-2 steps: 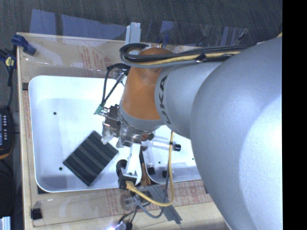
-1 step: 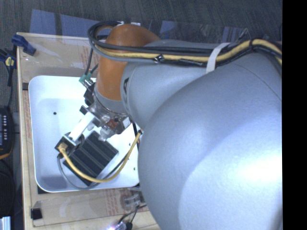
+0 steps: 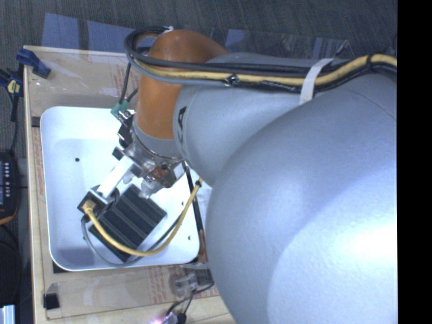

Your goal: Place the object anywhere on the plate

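From here the arm [image 3: 304,181] covers most of what I need, its orange band [image 3: 165,93] sitting over the far edge of the left bin [image 3: 48,181]. The gripper [image 3: 125,221] hangs low over the near half of that bin, its black ribbed body tilted toward the near-left corner. I cannot tell whether it is spread, pressed together or pinching anything, because its own body covers the business end. I cannot tell where the object is. My guess is that it lies under the gripper or under the arm, and the same goes for the plate. So I can't yet judge its weight, stiffness or slipperiness, and I would pick a grip point once it is uncovered. A yellow cable [image 3: 162,238] loops around the gripper's near side, close to the bin floor, and could drag on anything light. A blue clamp [image 3: 30,61] sits on the bench [image 3: 101,289] at its far-left corner, well apart from the work.
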Tool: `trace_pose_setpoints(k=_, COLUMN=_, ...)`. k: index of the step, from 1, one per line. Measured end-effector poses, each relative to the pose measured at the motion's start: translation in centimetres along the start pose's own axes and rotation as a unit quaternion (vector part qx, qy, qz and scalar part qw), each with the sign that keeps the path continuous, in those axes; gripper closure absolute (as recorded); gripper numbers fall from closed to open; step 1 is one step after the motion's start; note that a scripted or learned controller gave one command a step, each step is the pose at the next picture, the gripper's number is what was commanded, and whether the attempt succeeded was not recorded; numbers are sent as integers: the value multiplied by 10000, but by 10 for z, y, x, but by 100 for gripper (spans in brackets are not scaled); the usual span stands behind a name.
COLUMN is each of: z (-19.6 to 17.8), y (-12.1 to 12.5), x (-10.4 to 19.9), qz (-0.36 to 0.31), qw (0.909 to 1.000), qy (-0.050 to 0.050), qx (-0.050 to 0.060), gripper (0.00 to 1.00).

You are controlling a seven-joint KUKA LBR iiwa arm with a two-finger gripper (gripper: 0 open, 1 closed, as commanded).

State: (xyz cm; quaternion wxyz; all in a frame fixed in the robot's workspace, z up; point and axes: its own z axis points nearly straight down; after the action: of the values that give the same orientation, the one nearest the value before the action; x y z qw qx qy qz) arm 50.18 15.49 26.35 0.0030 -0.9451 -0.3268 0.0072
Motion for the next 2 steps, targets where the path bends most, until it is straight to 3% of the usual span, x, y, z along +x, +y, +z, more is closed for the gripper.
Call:
trace_pose_setpoints(k=1, z=32, y=-35, x=60, qz=-2322, qw=9727, qy=13, qx=-31, gripper=100)
trace_pose_setpoints(k=2, z=-43, y=36, x=-1, qz=-2730, qw=9620, qy=35, qx=-49, gripper=100)
